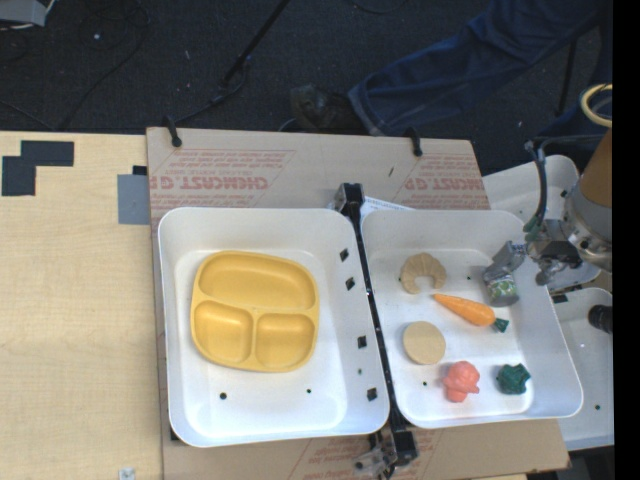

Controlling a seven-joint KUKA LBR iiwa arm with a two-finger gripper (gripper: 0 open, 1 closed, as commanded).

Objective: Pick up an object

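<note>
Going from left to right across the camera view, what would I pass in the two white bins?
Yellow divided plate → croissant and, below it, round cracker → pink toy → carrot → green toy, with the gripper above it.

Even overhead light, soft shadows, slight blur

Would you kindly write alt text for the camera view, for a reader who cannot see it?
The arm's tool sits low at the right bin's far right side, near a carrot, croissant, round biscuit, pink toy and green toy. The left bin holds a yellow divided plate.
</note>
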